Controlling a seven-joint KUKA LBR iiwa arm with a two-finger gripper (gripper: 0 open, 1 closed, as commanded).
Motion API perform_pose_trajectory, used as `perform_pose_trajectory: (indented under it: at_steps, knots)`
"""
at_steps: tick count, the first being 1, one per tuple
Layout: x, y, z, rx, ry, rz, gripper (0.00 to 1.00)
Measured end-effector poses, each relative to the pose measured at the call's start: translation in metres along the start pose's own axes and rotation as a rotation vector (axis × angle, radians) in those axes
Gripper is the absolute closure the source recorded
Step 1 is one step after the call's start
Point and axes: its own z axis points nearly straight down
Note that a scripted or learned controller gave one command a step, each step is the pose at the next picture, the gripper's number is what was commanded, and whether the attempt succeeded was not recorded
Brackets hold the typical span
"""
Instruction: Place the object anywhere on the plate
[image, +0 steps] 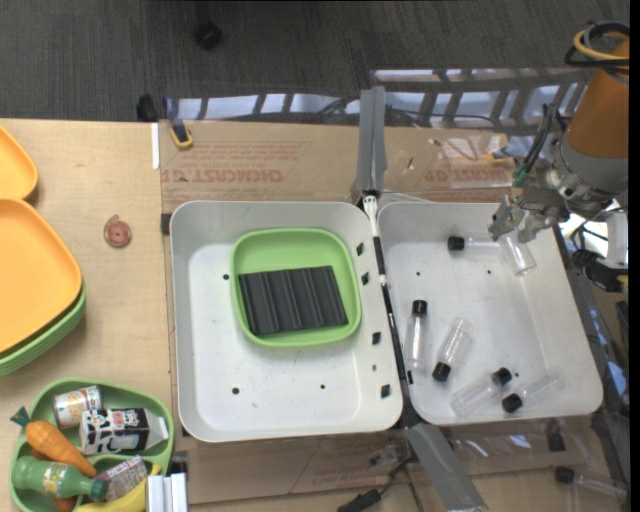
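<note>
Over the right bin's (560, 390) far corner, the gripper (512, 225) hangs w/ a clear vial (520, 256) right under its tip; can't tell if it actually grips it or what state it's in. Looks like the pick/lift step. Other vials (452, 342) lie loose on that bin's floor. Next: carry the vial left, across the divider, to the green plate (296, 250) in the left bin (200, 390) and drop it on the dark ridged mat (292, 300). Wood tabletop (120, 180) at left bears orange plates (35, 270) and a bowl of toy food (85, 445).

My bench (110, 180) bears two white bins (200, 400) side by side on brown cardboard (260, 165). Left of them lie stacked orange plates (30, 270), a small pink disc (118, 232) and a green bowl of toy food (40, 405).
</note>
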Motion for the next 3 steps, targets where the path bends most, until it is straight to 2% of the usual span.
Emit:
perform_pose_trajectory:
  at_steps: [1,2,3]
  knots:
    - [0.034,-0.056,0.003,0.001,0.002,-0.166,1.0]
    - [0.092,-0.067,0.0,0.001,0.002,-0.364,1.0]
    - [0.144,-0.089,0.009,0.001,0.001,-0.443,1.0]
